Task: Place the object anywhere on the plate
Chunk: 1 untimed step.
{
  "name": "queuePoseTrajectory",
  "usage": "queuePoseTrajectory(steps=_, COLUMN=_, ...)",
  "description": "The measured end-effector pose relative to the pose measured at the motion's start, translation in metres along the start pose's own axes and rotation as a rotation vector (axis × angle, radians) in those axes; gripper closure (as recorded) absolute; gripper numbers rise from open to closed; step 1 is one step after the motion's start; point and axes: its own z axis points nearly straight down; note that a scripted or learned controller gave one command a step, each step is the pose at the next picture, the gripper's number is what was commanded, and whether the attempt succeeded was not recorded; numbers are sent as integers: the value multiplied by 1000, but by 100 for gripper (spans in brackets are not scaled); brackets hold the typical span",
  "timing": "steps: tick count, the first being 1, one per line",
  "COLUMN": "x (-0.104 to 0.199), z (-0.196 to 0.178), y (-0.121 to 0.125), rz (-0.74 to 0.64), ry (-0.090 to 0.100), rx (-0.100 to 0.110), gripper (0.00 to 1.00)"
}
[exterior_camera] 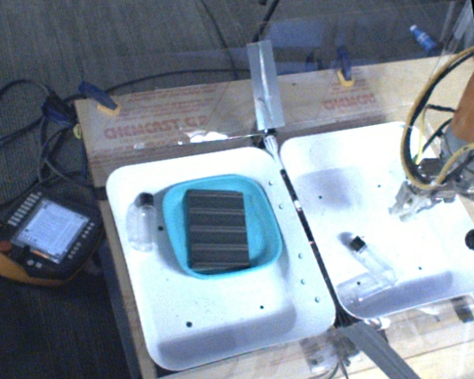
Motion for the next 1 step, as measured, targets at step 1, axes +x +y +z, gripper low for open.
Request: queuePoseTrajectory(steps=1, x=0, z=0, y=0, rz=0, ry=0, rx=0, gripper=0)
